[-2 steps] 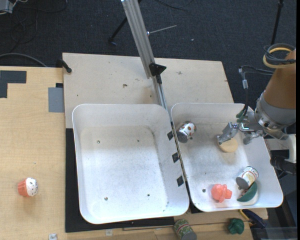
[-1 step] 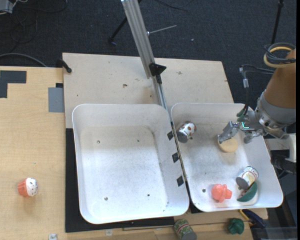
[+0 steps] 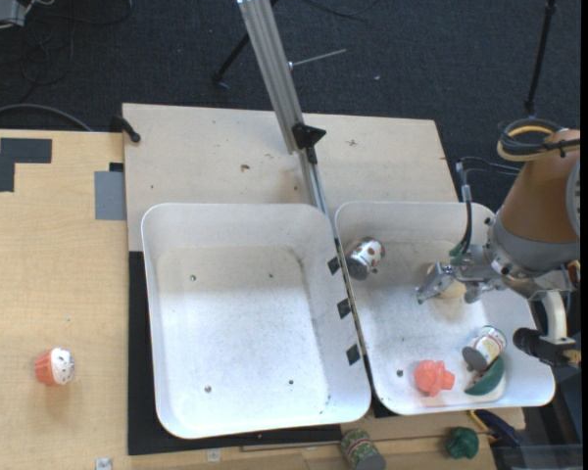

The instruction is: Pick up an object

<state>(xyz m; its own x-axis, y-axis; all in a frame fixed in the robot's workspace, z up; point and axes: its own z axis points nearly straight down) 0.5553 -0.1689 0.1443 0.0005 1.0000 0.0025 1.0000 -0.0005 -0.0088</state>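
Arm comes in from the right, orange band above the wrist, tool down inside the right bin, roughly mid-bin

Tool fingers: metal tips point toward the divider between the bins, a pale object sits right at them, but can't tell how far they're spread or whether anything is actually between them. Too small and blurred to call

Objects, all placed relative to the right bin:
- small round ball-like thing, white with a reddish patch, in the bin's upper-left part, just beside the divider wall, well apart from the tool
- orange-pink soft lump near the bin's front edge
- striped can-like cylinder lying tilted in the front-right corner, touching a dark green piece below it
- dark green lumpy object outside the bin, on the tabletop just past its front edge
- dark cylindrical object also outside, just past the bin's front-left corner

Left bin sits edge to edge with the right bin, black clips along the shared wall

Far left of the right bin, past the left bin, a small orange-and-white cupcake-like toy sits on the light wooden tabletop

Aluminium rail runs from behind the right bin's back-left corner up and away over the dark carpet
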